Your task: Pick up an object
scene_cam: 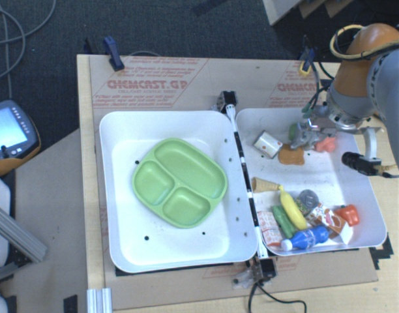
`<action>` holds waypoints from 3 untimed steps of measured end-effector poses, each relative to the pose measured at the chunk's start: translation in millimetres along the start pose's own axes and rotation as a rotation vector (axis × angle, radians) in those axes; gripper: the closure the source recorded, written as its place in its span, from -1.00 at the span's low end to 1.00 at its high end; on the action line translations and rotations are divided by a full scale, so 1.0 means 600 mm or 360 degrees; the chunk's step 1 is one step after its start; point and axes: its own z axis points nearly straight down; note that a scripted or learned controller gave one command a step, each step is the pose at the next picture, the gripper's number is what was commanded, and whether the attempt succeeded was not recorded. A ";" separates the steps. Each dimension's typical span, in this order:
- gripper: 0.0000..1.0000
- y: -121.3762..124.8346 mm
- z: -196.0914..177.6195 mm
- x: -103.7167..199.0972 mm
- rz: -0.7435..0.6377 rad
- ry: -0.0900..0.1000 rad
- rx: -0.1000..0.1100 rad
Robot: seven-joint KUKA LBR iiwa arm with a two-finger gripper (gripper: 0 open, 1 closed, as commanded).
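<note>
Gripper (308, 130): lowered into the right bin's (362, 194) far end; whether open, closed or gripping cannot be told.
Beside gripper: brown cookie-shaped piece (291, 155), pink item (325, 145), green item (293, 132), silver block (268, 143).
Near end of right bin: banana (291, 209), blue bottle (305, 238), red-and-white packets (269, 225).
Left bin (121, 240): green divided plate (180, 182), centred.

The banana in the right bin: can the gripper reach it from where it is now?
Probably yes. The banana lies on top of the pile, uncovered, and the gripper hovers in the same bin.
</note>
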 end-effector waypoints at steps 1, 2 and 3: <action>1.00 -0.031 -0.167 0.184 -0.0003 -0.0032 -0.0112; -1.00 -0.034 -0.154 0.171 0.0014 -0.0037 -0.0096; -1.00 -0.026 -0.134 0.061 0.0023 -0.0044 -0.0102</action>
